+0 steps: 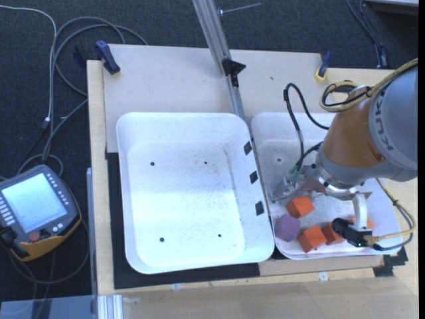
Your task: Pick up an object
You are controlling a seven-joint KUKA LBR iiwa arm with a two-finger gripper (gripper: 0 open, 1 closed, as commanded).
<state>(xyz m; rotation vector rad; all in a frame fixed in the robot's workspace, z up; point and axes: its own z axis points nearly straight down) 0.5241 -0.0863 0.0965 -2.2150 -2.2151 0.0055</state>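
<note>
The arm leans low over the right bin, its pincer down near the bin floor, just above an orange block. I can't tell how the pincer stands. A purple piece and more orange blocks lie just beside. The left bin sits alongside on the worktop.

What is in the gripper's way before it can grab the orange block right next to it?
Nothing visible. The gripper sits low in the right bin, just up-left of the nearest orange block. The purple piece and the other orange blocks lie beyond it.
</note>
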